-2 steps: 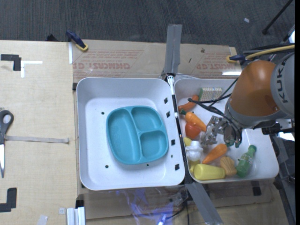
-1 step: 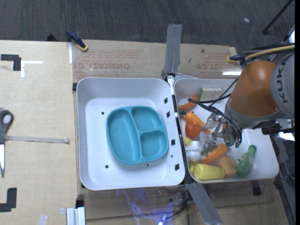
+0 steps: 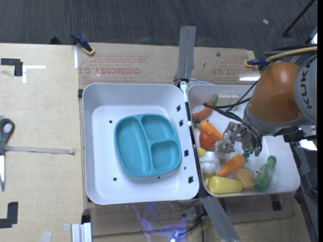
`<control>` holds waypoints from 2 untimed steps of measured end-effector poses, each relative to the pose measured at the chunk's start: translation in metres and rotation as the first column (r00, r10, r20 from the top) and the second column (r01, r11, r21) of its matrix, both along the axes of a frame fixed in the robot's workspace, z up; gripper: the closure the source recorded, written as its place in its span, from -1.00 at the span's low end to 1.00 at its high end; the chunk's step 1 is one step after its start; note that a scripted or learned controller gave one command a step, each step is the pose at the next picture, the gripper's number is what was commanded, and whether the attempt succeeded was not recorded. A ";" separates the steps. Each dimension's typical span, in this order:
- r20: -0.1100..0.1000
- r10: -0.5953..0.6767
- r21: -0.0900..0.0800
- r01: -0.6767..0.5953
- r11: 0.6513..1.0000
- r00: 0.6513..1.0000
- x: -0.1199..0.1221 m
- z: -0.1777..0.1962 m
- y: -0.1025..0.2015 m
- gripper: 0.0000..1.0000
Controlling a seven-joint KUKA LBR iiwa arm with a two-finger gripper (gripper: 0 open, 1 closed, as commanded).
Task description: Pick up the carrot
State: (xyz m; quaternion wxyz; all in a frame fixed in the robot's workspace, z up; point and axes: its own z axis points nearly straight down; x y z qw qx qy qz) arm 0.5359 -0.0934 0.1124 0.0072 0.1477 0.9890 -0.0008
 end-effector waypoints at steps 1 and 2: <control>0.006 0.002 -0.002 -0.002 1.000 1.000 0.002 0.010 0.000 1.00; 0.006 0.002 -0.002 -0.002 1.000 1.000 0.002 0.010 0.000 -1.00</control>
